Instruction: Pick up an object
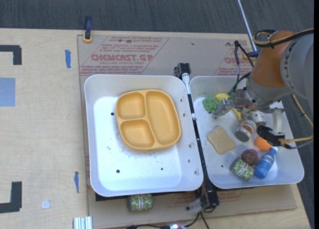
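My gripper [228, 107] hangs low over the upper left part of the right bin [289, 175], below the arm's orange band [269, 66]. It sits just right of a green leafy toy [211, 103] and a small yellow piece [222, 96]. Nothing can be seen held in it. Below it lie a tan bread slice [220, 139] and a grey can [244, 131]. An orange item [262, 142], a dark round item [250, 156], a green can [241, 169] and a blue bottle [264, 163] are further down. The arm hides part of the bin's right side.
The left bin [99, 138] holds a yellow divided plate [148, 118]. A ridge [194, 123] separates the two bins. Another green can [140, 202] lies on the bench below the left bin. A white piece [276, 121] and cables sit by the arm's wrist.
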Robot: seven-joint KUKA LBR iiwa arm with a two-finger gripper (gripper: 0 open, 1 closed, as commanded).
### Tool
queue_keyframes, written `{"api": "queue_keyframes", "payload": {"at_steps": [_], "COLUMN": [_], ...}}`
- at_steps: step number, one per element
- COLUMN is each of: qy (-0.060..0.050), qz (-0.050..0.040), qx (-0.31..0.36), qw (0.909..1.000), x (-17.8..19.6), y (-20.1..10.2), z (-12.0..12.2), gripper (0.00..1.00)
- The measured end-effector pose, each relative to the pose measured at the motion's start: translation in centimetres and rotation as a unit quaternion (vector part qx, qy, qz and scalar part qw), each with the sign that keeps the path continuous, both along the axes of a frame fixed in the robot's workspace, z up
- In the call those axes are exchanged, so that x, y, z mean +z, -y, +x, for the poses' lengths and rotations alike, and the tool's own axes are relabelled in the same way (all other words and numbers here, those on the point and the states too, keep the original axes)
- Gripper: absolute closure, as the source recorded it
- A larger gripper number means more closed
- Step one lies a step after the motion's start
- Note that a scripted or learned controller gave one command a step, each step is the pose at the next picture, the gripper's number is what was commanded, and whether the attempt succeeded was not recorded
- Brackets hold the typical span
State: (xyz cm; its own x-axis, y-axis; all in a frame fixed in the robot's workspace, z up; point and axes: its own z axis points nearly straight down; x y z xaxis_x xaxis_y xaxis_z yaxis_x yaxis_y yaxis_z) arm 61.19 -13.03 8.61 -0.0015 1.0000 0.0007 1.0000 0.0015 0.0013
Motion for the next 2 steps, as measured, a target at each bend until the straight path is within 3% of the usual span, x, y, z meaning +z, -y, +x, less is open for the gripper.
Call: {"api": "queue_keyframes", "payload": {"at_steps": [1, 2], "qy": [-0.005, -0.003], "qz": [-0.0009, -0.0013], "qx": [0.0, 0.001], "qw": [1.0, 1.0], "x": [-0.1, 1.1], "y": [-2.5, -2.6], "z": [5.3, 5.5], "gripper": [0.0, 1.0]}}
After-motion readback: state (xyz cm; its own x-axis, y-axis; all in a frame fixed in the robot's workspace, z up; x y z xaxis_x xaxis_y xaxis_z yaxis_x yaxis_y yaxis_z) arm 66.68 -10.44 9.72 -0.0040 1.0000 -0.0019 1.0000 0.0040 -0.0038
